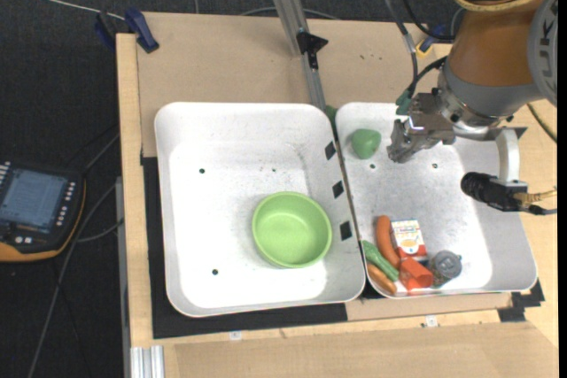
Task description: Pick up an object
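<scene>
My gripper [401, 146] hangs over the far left part of the right bin [478, 217], pointing down and to the left. A small green rounded object [364, 142] lies just to its left, near the bin's far left corner, a short gap away. At the bin's near edge lies a heap: an orange carrot [384, 236], a small white and orange carton [407, 235], a red piece [415, 273], a grey round object [446, 264] and a green pod [381, 257]. A green bowl [291, 229] stands in the left bin [204, 190].
A metal pole [297, 22] slants down from the top to the ridge between the bins. A black cable part [487, 187] of the arm hangs over the right bin's right side. The bench's bare wooden top [221, 57] lies behind the bins.
</scene>
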Controlling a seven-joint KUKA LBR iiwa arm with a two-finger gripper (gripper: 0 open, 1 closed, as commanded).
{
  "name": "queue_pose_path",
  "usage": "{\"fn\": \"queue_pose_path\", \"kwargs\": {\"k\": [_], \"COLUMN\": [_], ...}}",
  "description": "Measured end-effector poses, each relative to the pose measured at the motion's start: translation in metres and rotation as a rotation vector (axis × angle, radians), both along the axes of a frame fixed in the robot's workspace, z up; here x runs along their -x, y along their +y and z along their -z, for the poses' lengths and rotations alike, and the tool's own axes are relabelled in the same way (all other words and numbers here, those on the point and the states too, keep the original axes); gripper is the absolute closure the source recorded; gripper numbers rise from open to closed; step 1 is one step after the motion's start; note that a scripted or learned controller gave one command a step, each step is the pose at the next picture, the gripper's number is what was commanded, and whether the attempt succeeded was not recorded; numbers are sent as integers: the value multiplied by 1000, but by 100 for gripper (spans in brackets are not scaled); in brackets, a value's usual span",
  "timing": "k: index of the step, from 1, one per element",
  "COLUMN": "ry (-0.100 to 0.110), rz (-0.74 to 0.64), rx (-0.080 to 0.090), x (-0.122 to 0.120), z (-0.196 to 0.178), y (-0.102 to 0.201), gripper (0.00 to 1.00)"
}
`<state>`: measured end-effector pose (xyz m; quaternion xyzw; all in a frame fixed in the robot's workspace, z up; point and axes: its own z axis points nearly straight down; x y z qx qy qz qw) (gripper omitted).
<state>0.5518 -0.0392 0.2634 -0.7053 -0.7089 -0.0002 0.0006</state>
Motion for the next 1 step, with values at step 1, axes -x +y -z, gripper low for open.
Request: {"fn": "queue_pose_path", "kwargs": {"k": [1], "ry": [-1], "rz": [1], "rx": [0], "x": [-4], "z": [0], "y": [47], "gripper": [100]}}
